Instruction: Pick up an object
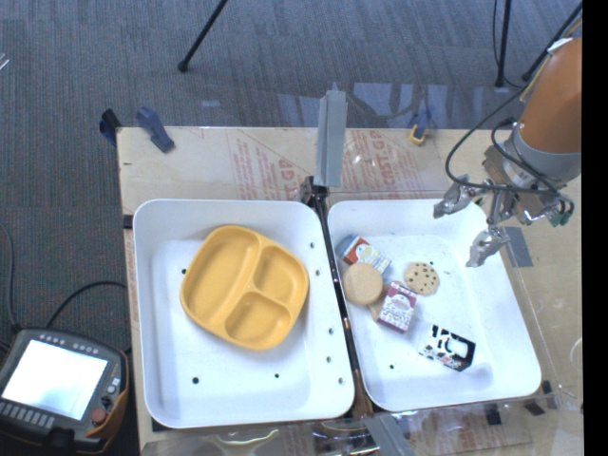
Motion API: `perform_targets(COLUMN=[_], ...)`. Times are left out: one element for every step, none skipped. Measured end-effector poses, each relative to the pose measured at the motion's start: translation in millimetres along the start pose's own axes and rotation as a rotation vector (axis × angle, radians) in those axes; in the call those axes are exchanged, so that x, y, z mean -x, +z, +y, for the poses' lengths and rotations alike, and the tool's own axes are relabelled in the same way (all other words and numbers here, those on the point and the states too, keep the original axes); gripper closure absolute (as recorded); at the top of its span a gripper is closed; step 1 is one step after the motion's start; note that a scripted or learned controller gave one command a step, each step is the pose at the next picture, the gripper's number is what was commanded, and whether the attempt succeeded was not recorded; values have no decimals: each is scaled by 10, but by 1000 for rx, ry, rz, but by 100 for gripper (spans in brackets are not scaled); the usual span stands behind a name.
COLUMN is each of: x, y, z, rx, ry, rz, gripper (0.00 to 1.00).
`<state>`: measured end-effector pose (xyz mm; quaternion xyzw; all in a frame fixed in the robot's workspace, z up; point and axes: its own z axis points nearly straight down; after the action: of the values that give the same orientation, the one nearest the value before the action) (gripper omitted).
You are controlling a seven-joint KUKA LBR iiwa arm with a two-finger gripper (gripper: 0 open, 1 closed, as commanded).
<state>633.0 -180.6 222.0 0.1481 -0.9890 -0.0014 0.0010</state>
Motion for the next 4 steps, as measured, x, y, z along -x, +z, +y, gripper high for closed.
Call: perform_targets(x=[-461, -218, -300, -165], y=[851, 827, 1130, 1155], z=[306, -188, -224, -279], rx=[2, -1, -1, -2], ry=[364, 488, 837, 1135], rz=[5, -1, 2, 0], gripper=[0, 0, 0, 0])
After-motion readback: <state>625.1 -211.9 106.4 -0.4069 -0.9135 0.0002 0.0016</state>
